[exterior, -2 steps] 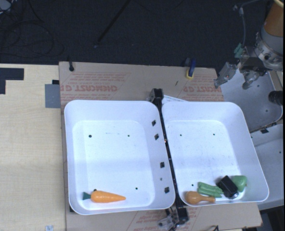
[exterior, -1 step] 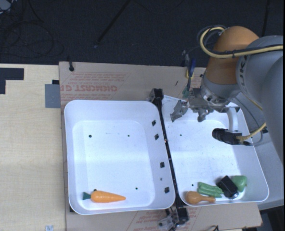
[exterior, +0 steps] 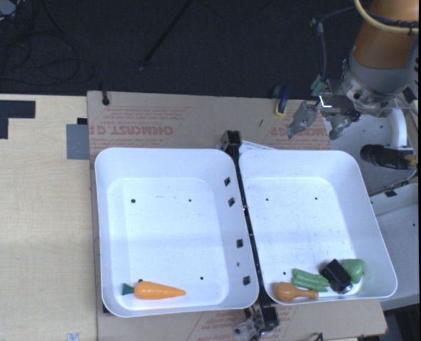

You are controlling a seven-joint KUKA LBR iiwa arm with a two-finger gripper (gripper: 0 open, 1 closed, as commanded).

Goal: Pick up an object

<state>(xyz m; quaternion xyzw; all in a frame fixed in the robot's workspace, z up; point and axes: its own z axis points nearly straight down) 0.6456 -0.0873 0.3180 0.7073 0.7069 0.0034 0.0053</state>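
Bright, even overhead light whitens both bins (exterior: 303, 169) (soft shadows along their walls); the background stays dark, focus slightly soft.

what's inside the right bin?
The right bin holds a cluster in its near corner: a tan pear-shaped piece, a green bean pod, a black block and a green item. The block overlaps the green item, hiding part of it.
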